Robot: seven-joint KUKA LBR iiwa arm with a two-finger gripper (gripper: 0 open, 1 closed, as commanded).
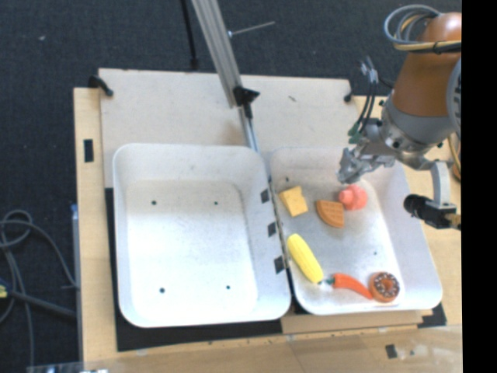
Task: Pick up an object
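Note:
My gripper (351,176) hangs over the far part of the right bin (411,274), right above a pink round toy (354,197); it sits just over the toy's top, and nothing shows between its fingers. Beside the toy to the left lies a brown bread-like piece (331,213). A yellow cheese wedge (293,201) rests near the bin's left wall. Toward the front lie a yellow corn cob (305,258), an orange carrot (352,284) and a brown ring-shaped donut (384,286).
The left bin (190,235) stands beside the right one, sharing a narrow divide. A slanted metal pole (220,45) rises from behind the bins. Bench board lies bare at the back.

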